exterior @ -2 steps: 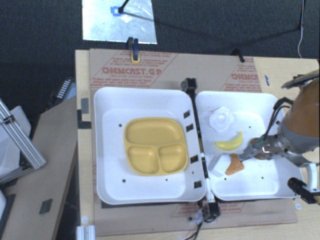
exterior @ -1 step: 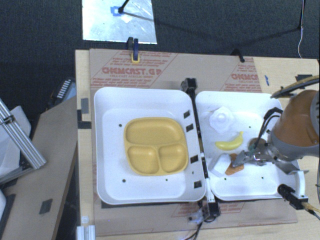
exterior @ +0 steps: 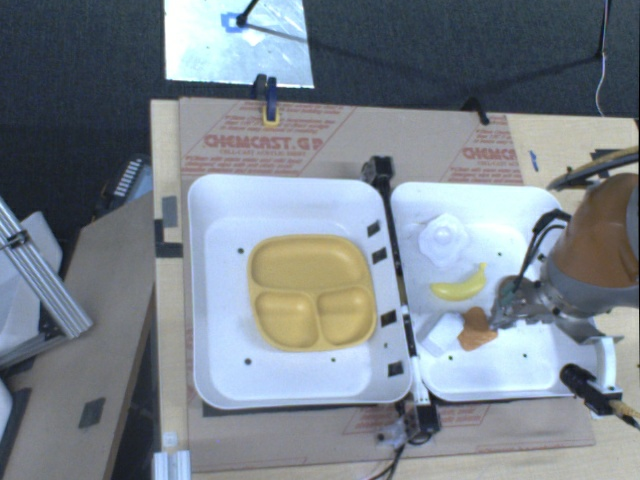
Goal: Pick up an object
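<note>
Item: small brown object [exterior: 477, 329] — lower middle of right bin [exterior: 520, 380], near its left side. Just above it, banana [exterior: 460, 286]; clear plastic piece [exterior: 443, 238] further up; white scrap [exterior: 438, 334] to its left. Gripper [exterior: 503, 306] low, just right of brown object — finger spread cannot be told. Left bin [exterior: 215, 368] holds yellow divided tray [exterior: 305, 290]. Advice: centre squarely over brown object, clear of banana, before closing.

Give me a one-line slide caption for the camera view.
KUKA arm's gripper lowered in the right bin beside a brown object and banana; yellow divided tray in the left bin.
</note>
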Controlling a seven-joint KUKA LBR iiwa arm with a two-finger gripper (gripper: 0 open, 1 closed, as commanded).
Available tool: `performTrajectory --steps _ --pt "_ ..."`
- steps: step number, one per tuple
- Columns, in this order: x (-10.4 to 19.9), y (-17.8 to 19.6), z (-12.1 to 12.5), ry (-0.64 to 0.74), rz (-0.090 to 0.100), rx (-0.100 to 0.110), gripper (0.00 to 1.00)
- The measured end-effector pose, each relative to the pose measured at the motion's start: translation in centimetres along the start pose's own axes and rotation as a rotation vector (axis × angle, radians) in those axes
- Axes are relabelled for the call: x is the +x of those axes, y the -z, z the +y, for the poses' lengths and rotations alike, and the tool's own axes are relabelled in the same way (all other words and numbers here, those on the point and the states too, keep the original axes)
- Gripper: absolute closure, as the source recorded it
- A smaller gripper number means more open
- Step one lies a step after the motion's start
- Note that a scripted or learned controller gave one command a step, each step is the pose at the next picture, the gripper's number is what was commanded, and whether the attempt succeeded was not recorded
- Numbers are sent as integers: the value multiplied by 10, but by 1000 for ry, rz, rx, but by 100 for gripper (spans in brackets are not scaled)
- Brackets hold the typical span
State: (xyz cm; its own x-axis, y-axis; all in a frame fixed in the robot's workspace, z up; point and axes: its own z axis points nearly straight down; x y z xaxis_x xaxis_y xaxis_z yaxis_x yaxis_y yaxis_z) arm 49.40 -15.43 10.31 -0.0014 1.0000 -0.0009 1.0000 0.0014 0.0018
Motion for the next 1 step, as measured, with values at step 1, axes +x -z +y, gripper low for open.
performTrajectory --steps 1 --pt "3 64 2 3 -1 -5 100"
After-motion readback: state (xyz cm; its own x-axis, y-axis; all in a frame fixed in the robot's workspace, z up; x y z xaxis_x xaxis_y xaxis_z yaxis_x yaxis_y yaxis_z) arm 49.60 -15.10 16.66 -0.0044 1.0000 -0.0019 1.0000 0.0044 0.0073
